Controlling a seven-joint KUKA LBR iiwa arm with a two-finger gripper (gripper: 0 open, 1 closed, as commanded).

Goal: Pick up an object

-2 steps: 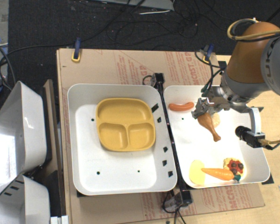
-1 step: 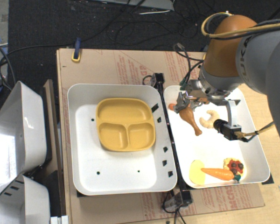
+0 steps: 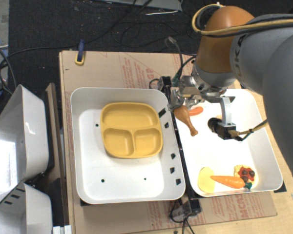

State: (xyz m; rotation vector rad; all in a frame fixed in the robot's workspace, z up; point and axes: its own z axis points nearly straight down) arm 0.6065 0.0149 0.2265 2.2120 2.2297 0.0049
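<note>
Gripper [image 3: 181, 101] over the drumstick [image 3: 187, 121] at the right bin's [image 3: 263, 145] far-left corner, presumably to grasp it (clamped? cannot tell).

The arm [image 3: 271, 48] is smooth grey, with a rounded orange band [image 3: 224, 26] looped by a yellow cable [image 3: 200, 16]; the gripper [image 3: 180, 99] is silver metal.

One fixed camera above looks down aslant over the bench [image 3: 112, 65].
</note>
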